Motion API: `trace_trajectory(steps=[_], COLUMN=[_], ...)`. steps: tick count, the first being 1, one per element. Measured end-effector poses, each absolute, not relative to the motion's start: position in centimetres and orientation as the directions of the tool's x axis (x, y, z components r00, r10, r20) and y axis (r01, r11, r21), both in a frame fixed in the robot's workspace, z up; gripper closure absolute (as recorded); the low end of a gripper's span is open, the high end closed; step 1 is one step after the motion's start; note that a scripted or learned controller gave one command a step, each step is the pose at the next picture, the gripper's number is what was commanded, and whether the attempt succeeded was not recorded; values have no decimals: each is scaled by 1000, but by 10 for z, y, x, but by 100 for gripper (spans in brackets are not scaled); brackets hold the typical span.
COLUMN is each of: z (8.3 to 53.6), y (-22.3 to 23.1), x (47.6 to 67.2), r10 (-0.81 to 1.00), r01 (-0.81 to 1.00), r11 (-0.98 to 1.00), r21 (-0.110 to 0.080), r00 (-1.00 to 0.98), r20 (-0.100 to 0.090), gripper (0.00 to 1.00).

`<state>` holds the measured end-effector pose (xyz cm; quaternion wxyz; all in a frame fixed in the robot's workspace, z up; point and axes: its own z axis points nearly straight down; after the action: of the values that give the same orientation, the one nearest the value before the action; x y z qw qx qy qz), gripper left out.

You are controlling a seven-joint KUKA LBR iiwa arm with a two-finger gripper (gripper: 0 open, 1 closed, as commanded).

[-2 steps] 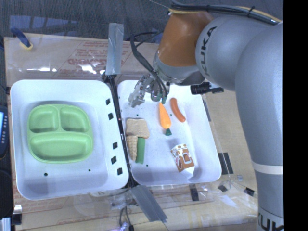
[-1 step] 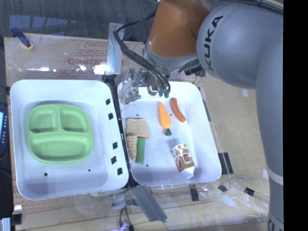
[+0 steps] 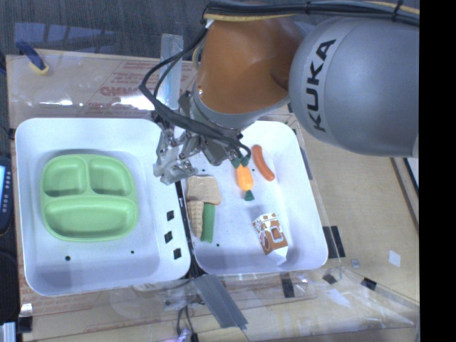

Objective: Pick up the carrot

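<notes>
The carrot (image 3: 245, 179), small and orange with a green stem end, lies in the right bin (image 3: 299, 258) near its middle, just left of a red-orange sausage (image 3: 263, 162). My gripper (image 3: 173, 168) hangs over the left edge of the right bin, near the divider, a hand's width left of the carrot. It is above the top of a bread slice (image 3: 203, 188). Nothing shows between its fingers, and I cannot tell how they stand.
A green divided plate (image 3: 89, 197) sits in the left bin (image 3: 35, 276). The right bin also holds a green stick (image 3: 209, 223) beside a waffle-textured piece (image 3: 194, 214), and a brown-and-white packet (image 3: 271, 235). The big arm body covers the bin's back.
</notes>
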<state>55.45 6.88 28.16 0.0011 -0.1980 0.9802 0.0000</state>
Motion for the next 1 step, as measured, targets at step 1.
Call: trace_trajectory(steps=[1], z=[251], y=[46], x=[508], r10=[-679], r01=[-679], r11=[734], r21=[1], r00=[-734], r20=[2], gripper=[100])
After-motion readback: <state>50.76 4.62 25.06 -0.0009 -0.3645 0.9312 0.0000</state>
